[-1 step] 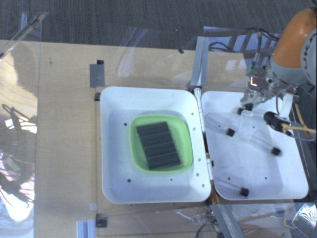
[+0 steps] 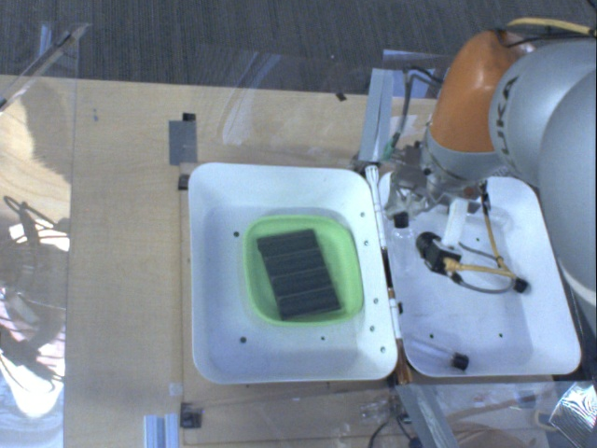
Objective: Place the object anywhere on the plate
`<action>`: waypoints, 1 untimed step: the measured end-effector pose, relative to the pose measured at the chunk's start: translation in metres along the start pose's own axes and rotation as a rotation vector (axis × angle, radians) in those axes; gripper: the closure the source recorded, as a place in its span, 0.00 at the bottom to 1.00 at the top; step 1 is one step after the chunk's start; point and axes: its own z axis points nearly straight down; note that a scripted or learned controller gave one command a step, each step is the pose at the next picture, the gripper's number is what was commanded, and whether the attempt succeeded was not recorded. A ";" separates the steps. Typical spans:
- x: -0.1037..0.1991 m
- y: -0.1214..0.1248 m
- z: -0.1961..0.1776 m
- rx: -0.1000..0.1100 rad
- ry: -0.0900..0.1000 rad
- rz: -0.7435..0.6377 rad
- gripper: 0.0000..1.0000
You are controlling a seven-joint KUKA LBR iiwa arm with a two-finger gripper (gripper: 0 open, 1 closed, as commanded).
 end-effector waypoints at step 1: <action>0.000 0.000 0.000 0.000 0.000 0.001 0.00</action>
